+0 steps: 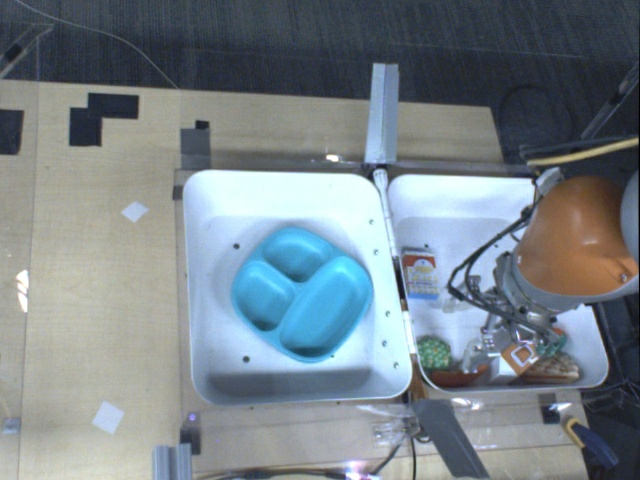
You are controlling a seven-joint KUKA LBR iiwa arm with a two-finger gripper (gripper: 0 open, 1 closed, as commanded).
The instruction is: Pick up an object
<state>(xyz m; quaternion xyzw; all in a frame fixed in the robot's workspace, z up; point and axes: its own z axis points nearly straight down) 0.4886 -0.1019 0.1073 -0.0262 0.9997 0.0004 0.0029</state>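
Observation:
My gripper (pixel 493 353) hangs low over the front of the right bin (pixel 460 218), under the arm's orange band (pixel 575 238). Directly around it lie a green knobbly ball (pixel 433 351), a dark reddish-brown piece (pixel 460 376) and an orange-and-white item (pixel 522 356) beside a brownish food-like piece (pixel 553 371). A small printed packet (pixel 419 273) lies against the bin's left wall, behind the gripper. The wrist and cables hide the fingertips, and I cannot tell whether anything sits between them.
The left bin (pixel 210 268) holds a blue divided plate (pixel 301 293) with three compartments. A metal post (pixel 382 113) rises behind the divider between the bins. Wooden bench surface (pixel 90 268) stretches to the left.

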